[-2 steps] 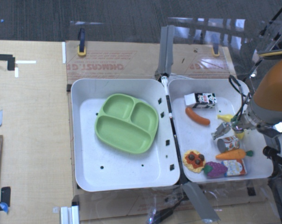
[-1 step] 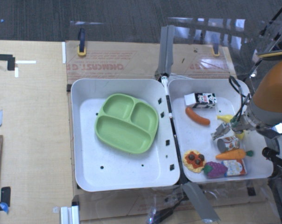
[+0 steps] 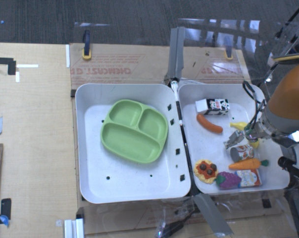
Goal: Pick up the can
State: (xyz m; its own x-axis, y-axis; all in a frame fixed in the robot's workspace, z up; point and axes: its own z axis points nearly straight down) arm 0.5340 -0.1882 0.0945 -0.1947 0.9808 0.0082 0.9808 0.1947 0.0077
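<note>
A: Could you make out the can?
B: Only partly. The gripper sat over its top, and the carrot crossed its lower edge.
A: And the gripper's fingertips?
B: Too small and cluttered to read.
A: The arm?
B: The picture's right edge cut it off. The banana was half hidden behind the wrist.

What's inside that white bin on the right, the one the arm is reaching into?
The right bin holds a milk carton, hot dog, banana, can, carrot, pizza slice and grapes. The gripper covers part of the can.
</note>
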